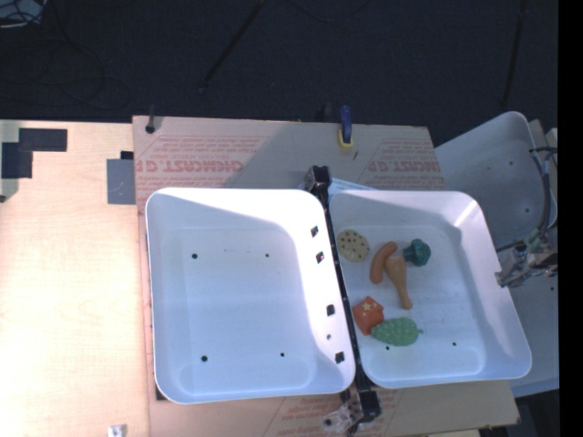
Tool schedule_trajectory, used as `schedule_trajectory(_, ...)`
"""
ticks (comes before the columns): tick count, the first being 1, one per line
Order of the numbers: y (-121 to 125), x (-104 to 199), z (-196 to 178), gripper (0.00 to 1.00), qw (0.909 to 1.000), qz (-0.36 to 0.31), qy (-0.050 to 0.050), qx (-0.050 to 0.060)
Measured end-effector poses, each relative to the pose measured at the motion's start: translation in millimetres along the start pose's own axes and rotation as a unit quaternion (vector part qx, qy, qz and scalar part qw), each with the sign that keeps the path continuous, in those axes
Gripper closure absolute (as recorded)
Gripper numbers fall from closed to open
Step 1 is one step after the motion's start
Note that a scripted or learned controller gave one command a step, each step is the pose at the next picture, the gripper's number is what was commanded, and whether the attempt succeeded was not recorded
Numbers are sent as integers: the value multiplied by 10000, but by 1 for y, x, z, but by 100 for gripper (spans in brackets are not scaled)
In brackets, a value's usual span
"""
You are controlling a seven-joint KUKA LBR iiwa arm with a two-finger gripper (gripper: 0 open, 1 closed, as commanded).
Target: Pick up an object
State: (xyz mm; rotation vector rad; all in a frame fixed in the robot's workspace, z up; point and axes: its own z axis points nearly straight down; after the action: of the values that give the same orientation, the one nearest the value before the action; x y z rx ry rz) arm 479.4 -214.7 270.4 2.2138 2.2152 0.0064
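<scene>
The right white bin (474, 217) holds several small toy items. A round beige disc with dark dots (352, 242) lies near its left wall. Beside the disc an orange sausage shape (383, 259) touches a tan drumstick shape (400, 285), and a teal knobbly piece (417, 252) sits just to their right. Nearer the front, a red-orange piece (368, 313) rests against a green bumpy oval (396, 332).
The left white bin (182, 235) adjoins the right one along a black-clipped divider (330, 271). A pale grey plate (506, 167) and a tangle of cables (524, 264) stand at the right bin's right rim. Cardboard (228, 157) lies under both bins.
</scene>
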Motion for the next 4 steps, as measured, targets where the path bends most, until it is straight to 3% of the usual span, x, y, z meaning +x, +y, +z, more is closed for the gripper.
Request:
schedule_trajectory(1, 0, 0, -1, 100, 10000, -4, 21, 61)
schedule_trajectory(2, 24, 91, -48, 100, 10000, -48, 29, 32)
schedule_trajectory(3, 15, 24, 26, 100, 9999, 32, 21, 94)
schedule_trajectory(4, -8, 2, 131, 100, 9999, 17, 38, 106)
